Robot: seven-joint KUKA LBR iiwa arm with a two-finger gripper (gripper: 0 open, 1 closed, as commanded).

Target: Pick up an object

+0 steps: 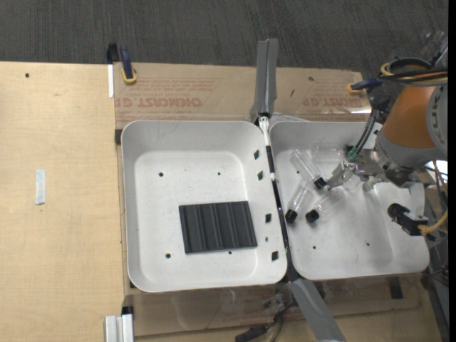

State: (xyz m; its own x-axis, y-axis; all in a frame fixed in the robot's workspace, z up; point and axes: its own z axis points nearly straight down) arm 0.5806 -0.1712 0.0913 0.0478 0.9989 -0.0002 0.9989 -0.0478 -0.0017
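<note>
1. The arm [413,116] reaches in from the right, above the right bin [356,271].
2. The gripper [347,171] sits low over the upper middle of the right bin, at the right edge of a cluster of clear tubes [304,166].
3. Whether the gripper is open or closed cannot be told, nor whether it has hold of anything.
4. The clear tubes lie loosely piled in the left half of the right bin. Two black caps [311,216] point toward the near side, and a third lies just beside the gripper.
5. A black ribbed panel [217,226] lies flat in the left bin [142,191], toward its near right part, well apart from the gripper.
6. Both bins rest on a sheet of cardboard [171,95] with red print, on a wooden bench [57,262].
7. A blue clamp [126,64] grips the far left corner of the cardboard.
</note>
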